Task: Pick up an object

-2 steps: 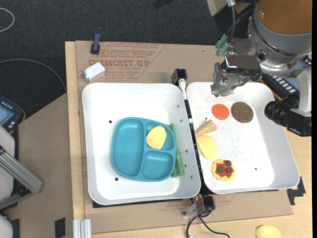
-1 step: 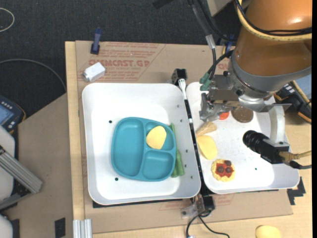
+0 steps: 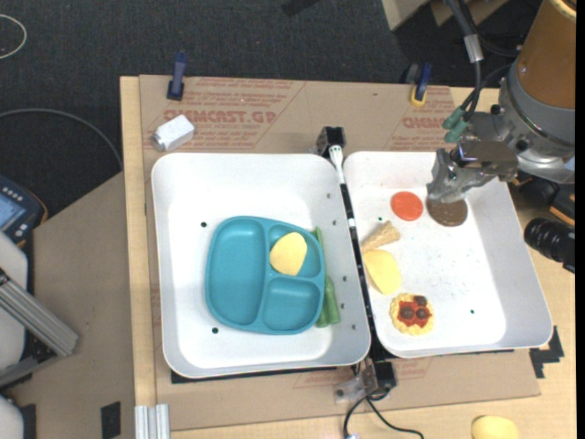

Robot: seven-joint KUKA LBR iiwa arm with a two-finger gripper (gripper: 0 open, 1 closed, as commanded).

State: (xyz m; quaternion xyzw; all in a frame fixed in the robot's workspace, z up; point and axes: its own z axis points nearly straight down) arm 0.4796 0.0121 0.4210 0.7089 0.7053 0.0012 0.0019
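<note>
This is a robotics lab bench, no question. A grey industrial arm (image 3: 539,80) with cabling hangs over two white bins (image 3: 174,245), which sit on a cardboard sheet (image 3: 274,108) clamped down by blue clips (image 3: 177,75) well to the gripper's far side. Dark carpet (image 3: 91,26) runs beyond it, loose cables trail across it, and aluminium framing (image 3: 37,323) stands off past the farther bin.

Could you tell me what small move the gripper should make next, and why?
Probably a short straight descent. The gripper sits in the right bin directly over a brown round piece, beside the orange disc. I cannot tell whether it already grips it, so lowering before closing seems safest.
</note>
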